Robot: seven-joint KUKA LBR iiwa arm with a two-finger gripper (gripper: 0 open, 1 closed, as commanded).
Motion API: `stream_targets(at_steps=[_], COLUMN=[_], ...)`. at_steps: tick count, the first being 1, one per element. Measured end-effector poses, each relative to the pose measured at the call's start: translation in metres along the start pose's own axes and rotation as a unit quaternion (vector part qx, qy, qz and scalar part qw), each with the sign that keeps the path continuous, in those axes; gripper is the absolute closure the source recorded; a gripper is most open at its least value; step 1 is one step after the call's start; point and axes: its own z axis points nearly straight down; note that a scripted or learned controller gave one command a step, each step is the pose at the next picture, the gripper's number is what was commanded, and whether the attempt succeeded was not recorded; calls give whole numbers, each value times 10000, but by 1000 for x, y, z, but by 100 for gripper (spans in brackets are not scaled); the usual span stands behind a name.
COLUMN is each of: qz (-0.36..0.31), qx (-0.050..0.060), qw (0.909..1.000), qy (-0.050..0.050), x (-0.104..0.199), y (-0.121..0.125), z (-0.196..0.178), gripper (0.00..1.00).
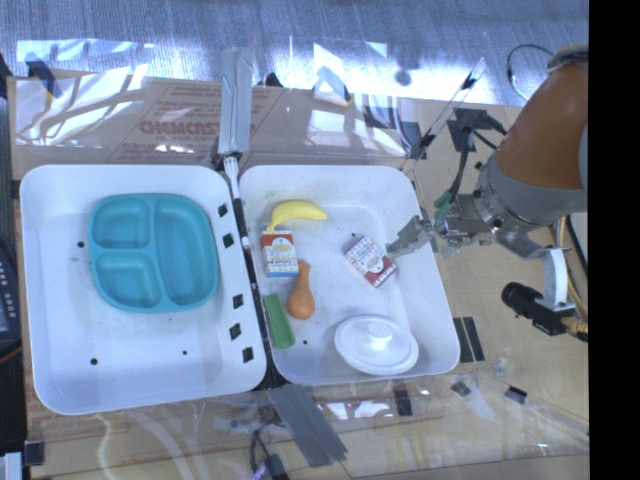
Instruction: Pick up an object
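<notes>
Approaching stage: pincer [412, 236] hovers at the right bin's [435, 308] three-o'clock rim, state indeterminable, nothing grasped. Next: descend onto small carton [369, 261].

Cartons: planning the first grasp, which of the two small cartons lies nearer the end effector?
The red patterned carton, just left of the end effector; the orange-topped carton sits farther left, below the banana.

The right bin [430, 298] holds the loose pieces: a yellow banana [298, 211] lying curved near its far wall, a small red-and-white carton [280, 253] just below it, an orange drumstick-shaped toy [301, 293], a green stick [279, 320] by the left wall, a red-and-white box [369, 260] lying tilted, and a white round lid [376, 343].
</notes>
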Motion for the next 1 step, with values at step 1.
stream_targets(at_steps=[1], qz=[555], qx=[-5], qw=[9985], qy=[-1], x=[2], y=[51], z=[165], gripper=[0])
